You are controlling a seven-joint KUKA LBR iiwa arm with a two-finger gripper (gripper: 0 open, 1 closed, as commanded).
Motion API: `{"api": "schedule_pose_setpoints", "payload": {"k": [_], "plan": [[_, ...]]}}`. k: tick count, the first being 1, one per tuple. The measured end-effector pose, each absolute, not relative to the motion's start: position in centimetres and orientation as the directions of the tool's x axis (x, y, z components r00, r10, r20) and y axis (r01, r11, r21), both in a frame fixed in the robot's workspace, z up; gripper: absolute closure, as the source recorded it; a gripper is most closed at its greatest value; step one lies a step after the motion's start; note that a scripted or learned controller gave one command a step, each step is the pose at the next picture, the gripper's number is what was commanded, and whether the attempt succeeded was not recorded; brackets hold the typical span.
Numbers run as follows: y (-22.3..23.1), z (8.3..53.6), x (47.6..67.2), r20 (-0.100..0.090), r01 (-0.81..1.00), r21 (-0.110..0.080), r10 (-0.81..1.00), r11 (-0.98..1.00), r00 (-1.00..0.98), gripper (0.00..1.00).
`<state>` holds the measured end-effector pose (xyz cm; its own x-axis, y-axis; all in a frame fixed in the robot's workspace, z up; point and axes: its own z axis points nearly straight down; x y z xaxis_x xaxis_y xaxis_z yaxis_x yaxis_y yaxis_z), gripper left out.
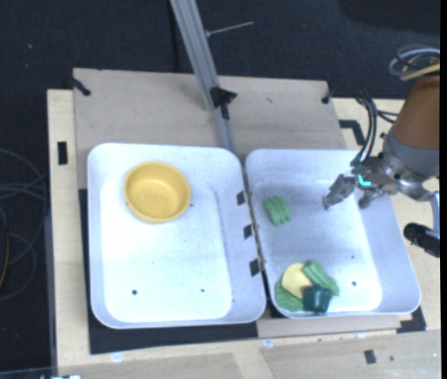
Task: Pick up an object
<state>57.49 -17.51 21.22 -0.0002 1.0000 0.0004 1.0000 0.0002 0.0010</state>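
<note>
Open and empty, the claw (349, 195) hangs over the right bin (381, 247) at the right of the frame, its two fingers (336, 194) spread apart above bare white floor. Nearest the lower edge, in that bin's bottom left corner, a yellow piece (293, 275), a light green piece (318, 275) and a dark green block (316, 298) lie bunched together, touching. Further up, a small green ridged object (277, 210) sits alone near the divider. Left bin (168, 283) bears a yellow bowl (157, 192) in its upper left.
</note>
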Motion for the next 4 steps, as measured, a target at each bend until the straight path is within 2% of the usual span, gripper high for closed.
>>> {"api": "schedule_pose_setpoints", "payload": {"k": [1, 4], "plan": [[-17.5, 21.2, 57.5, 0.000, 1.000, 0.001, 1.000, 0.000, 0.000, 0.00], [-17.4, 10.0, 57.4, -0.001, 1.000, -0.001, 1.000, -0.001, 0.001, 0.00]]}}
